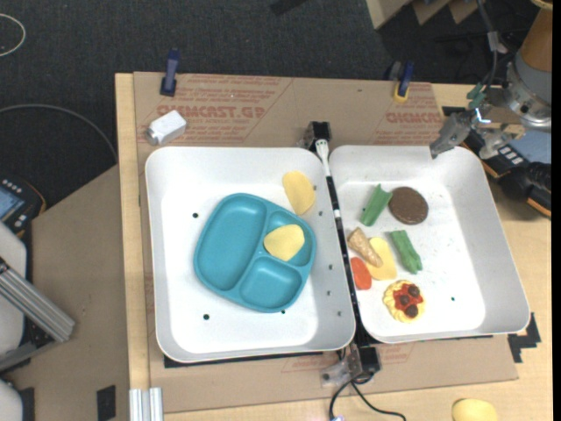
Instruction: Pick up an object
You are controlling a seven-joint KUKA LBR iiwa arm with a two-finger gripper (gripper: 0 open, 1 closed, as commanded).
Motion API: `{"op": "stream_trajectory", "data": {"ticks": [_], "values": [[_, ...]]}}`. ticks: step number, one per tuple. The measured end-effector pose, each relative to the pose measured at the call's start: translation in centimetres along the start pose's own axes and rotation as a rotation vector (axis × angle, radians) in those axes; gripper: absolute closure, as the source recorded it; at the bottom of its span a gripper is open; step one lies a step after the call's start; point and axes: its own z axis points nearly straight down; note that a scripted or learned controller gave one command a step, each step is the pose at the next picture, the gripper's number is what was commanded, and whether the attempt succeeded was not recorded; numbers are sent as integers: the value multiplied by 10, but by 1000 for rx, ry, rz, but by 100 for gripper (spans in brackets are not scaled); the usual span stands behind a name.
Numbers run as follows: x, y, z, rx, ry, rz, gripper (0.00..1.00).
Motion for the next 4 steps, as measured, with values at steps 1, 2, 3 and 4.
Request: {"op": "stream_trajectory", "data": {"ticks": [1,2,3,4], "values": [[25,-33,-58,-6,-1,-3,0],[88,-84,-100,-3,3,-7,0],[151,-148,-111,3,4,-8,0],[147,-144,-121,-1,0,-2,100]]}}
